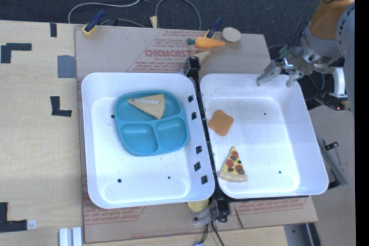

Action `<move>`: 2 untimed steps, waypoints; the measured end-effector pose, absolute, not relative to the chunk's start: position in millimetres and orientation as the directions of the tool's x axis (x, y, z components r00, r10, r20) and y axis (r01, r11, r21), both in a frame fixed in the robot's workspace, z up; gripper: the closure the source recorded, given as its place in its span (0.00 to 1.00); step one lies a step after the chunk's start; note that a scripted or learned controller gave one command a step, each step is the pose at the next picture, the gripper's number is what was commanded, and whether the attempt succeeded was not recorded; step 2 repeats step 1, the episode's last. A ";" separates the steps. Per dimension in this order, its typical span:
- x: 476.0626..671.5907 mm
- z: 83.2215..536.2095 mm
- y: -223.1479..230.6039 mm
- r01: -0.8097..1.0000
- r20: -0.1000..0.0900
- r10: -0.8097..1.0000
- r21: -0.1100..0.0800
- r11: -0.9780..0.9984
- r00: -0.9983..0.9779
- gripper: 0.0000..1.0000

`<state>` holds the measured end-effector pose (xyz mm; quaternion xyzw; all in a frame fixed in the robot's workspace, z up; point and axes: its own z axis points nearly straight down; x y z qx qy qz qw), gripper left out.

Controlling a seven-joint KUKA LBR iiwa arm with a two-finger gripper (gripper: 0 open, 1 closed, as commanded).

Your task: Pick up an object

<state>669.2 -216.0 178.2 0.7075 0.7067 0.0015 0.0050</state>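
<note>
From the camera above the bench (34, 124), the task looks barely begun. The gripper (278, 75) hangs over the far right rim of the right bin (288, 193), and its jaws stand spread apart with nothing between them. No item is lifted; everything lies flat where it sits. What remains, as I judge it, is the whole pick: move in over an item, come down, close and raise it.

Taking the right bin as the landmark, I count two pieces inside it. One is a pizza slice (233, 165), near its front left corner. The other is a round brown cookie (220, 123), close to its left wall and farther back than the slice. Both lie well apart from the gripper, toward the bin's left side.

To the left of the right bin stands one left bin (98, 181), so two bins in all. It holds one blue divided plate (152, 124), with one sandwich wedge (149, 105) in the plate's back compartment.

Behind the right bin, on the cardboard sheet (138, 49), rest one toy carrot (209, 41) and one pale round piece (231, 34).
</note>
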 end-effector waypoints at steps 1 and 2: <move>626.2 81.8 -127.8 1.000 -0.003 1.000 0.000 0.004 -0.004 0.00; 626.2 81.8 -127.8 1.000 -0.003 1.000 0.000 0.004 -0.004 0.00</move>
